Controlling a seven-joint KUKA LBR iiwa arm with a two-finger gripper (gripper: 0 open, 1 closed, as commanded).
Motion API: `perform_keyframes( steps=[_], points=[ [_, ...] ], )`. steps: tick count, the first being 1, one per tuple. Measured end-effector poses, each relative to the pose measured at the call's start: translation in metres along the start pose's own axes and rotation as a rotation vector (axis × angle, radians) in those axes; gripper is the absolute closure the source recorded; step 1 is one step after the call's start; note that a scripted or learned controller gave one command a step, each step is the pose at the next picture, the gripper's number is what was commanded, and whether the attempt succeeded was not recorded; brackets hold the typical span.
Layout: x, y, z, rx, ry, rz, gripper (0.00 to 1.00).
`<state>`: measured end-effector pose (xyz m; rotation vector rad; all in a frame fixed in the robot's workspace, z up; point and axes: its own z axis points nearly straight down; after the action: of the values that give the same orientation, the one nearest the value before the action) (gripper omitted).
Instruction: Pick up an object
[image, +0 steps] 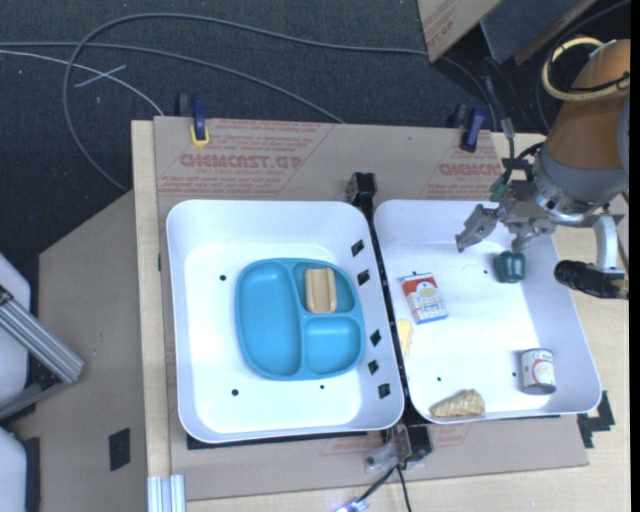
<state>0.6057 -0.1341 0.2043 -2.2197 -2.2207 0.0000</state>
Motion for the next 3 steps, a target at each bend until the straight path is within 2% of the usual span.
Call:
perform_keyframes(
  steps=[1,2,3],
  points=[
    [0.008,-0.004,0.060,0.006,0.001,0.000,0.00],
    [0.008,-0.003,0.110,-0.002,0.000,0.002,0.00],
    [0.008,-0.001,0.095,-0.009,-0.001,0.000,1.00]
  ],
)
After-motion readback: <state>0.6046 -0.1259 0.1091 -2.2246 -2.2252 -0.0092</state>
